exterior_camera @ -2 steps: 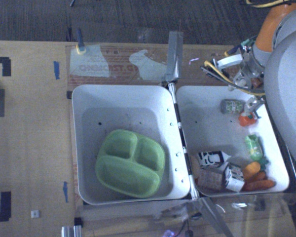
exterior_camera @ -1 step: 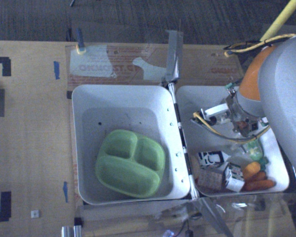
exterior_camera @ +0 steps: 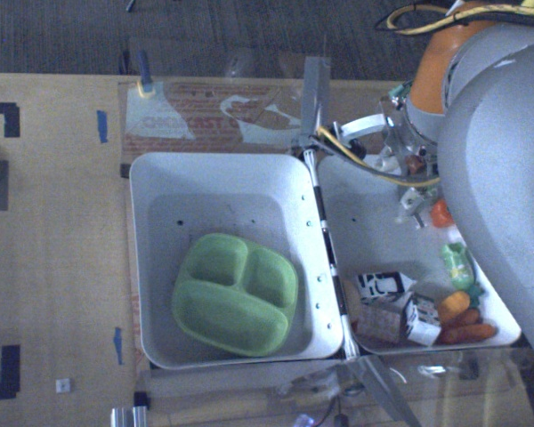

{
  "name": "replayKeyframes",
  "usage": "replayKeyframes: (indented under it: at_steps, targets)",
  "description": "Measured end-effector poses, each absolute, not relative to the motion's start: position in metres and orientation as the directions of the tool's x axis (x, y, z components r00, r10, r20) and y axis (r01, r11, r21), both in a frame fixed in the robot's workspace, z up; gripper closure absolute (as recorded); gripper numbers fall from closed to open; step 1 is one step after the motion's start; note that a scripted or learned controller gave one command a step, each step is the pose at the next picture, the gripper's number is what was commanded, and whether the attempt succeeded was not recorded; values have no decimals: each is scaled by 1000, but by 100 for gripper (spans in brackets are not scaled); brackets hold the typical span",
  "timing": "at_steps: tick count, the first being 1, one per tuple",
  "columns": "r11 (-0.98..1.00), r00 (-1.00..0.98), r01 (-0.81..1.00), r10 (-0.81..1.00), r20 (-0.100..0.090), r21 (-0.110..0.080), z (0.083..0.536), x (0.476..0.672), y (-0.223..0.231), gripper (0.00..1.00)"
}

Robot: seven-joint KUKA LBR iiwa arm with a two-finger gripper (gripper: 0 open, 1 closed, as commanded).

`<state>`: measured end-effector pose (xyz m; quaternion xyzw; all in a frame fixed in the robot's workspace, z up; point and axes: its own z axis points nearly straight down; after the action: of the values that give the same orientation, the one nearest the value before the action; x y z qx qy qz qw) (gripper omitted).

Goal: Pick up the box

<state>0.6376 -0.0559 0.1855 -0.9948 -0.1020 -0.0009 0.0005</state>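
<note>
We see the arm reaching in from the right over the right bin, its orange-banded wrist up top and the gripper hanging above the bin's upper part. We cannot tell how its claw stands. The box lies at the bin's lower edge, well apart from the gripper.

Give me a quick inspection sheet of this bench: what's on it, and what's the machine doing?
Surface: bench bearing a left bin and a right bin, side by side.
Job's things: box lying in the right bin, near its front edge.
Clutter: green divided tray in the left bin; small carton, carrot-like toys and a green item beside the box.
Grippers: gripper above the right bin, apart from the box.
Cables: yellow cable running to the wrist.
Surroundings: dark carpet beyond the bench.
</note>
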Motion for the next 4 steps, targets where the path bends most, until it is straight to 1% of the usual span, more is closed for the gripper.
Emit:
replayKeyframes:
  at_steps: [1, 2, 3, 4]
  targets:
    - [-978, 978, 206, 206, -2, -3, 184, 600, -6, 0]
    - [-976, 976, 217, 217, -2, -2, 184, 553, 61, 0]
    - [-886, 886, 463, 463, -6, -5, 103, 491, 133, 0]
    - [-864, 864, 504, 504, -2, -1, 134, 478, 200, 0]
